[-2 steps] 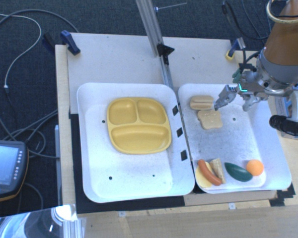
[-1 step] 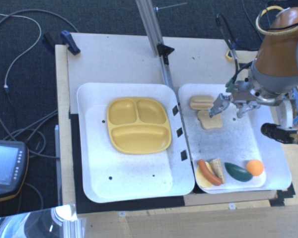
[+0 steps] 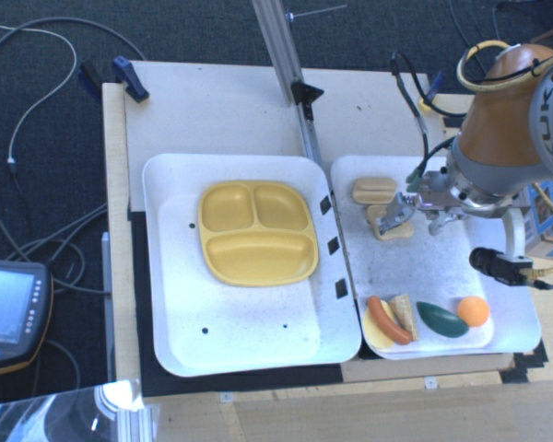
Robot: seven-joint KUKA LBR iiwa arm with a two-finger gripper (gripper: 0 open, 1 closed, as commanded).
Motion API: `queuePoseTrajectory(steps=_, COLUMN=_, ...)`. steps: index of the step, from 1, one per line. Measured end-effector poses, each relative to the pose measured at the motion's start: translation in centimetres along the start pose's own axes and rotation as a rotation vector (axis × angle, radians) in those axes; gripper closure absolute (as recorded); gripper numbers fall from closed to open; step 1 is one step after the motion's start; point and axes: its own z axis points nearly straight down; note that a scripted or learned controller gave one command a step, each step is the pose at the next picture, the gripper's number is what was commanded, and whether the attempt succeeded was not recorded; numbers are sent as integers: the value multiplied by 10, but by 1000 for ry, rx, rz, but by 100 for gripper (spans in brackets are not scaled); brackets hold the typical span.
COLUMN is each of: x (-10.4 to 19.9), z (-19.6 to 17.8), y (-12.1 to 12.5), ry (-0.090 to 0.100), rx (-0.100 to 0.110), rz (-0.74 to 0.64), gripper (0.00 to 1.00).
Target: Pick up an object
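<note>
Nothing is lifted yet: the gripper (image 3: 394, 219) hangs low in the right bin (image 3: 442, 274) at frame right, touching a tan block (image 3: 393, 229) below a bun-like piece (image 3: 374, 191), its spread impossible to judge.

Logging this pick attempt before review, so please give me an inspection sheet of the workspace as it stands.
Surface: bench bearing two white bins, left bin and right bin.
Job's things: bread pieces at the right bin's far end; hot dog, green vegetable and orange along its near edge.
Clutter: yellow divided plate in the left bin.
Grippers: claw low over the bread; grip unclear.
Cables: loose cables on the floor.
Surroundings: tablet lower left.
</note>
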Motion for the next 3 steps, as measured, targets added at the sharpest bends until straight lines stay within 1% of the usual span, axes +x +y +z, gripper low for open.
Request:
queuePoseTrajectory(steps=1, x=2, z=53, y=-11, ry=1, rx=1, rz=0, gripper=0)
queuePoseTrajectory(steps=2, x=2, z=39, y=-9, ry=0, rx=-9, rz=0, gripper=100)
queuePoseTrajectory(steps=3, x=0, z=-23, y=0, ry=-3, rx=-16, rz=-2, gripper=100)
